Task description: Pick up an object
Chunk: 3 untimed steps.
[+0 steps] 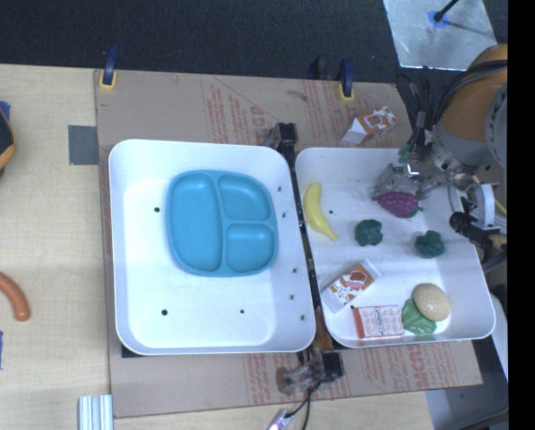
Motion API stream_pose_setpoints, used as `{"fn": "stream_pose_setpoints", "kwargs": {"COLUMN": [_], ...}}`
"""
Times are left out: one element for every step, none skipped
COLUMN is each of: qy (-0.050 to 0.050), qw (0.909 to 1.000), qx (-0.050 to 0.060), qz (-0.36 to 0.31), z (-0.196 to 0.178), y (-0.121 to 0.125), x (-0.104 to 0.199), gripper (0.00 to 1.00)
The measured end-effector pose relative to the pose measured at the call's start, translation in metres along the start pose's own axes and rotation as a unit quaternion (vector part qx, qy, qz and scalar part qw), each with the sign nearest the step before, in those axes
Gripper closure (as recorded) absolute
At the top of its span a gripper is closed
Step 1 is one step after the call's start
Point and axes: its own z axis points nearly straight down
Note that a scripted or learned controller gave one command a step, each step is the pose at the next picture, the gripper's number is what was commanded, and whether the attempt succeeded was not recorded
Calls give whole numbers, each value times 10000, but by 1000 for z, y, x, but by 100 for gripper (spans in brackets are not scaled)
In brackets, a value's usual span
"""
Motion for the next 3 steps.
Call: {"fn": "stream_pose_setpoints", "kwargs": {"qy": [-5,-5,0], "qw": [10000,10000,10000], "qx": [-8,-2,-22], "qz": [2,-11,-6], "z": [-1,-12,-50], "y": [-18,-17,2], "x": [-8,-8,50], "gripper": [0,100,100]}}
